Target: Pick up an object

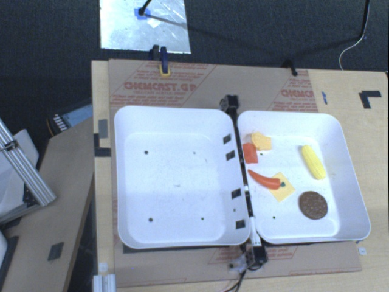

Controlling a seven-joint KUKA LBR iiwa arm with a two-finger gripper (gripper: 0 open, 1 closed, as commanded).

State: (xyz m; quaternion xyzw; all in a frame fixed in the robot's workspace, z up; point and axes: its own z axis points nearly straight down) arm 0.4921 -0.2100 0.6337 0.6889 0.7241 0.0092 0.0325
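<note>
The right bin (349, 163) holds several toy foods. A yellow corn cob (313, 161) lies toward its right side. A brown round patty (313, 205) sits near its front right. A red chili pepper (265, 178) lies partly across a yellow cheese slice (283, 189) near the bin's left wall. Behind them are a small orange-red block (250, 153) and a yellow chunk (262, 141), close together.
The left bin (121, 163) stands beside the right one on a cardboard sheet (182, 84), joined by a black clip strip (240, 169). A metal plate (144, 16) lies at the back. An aluminium frame (21, 169) stands at the far left.
</note>
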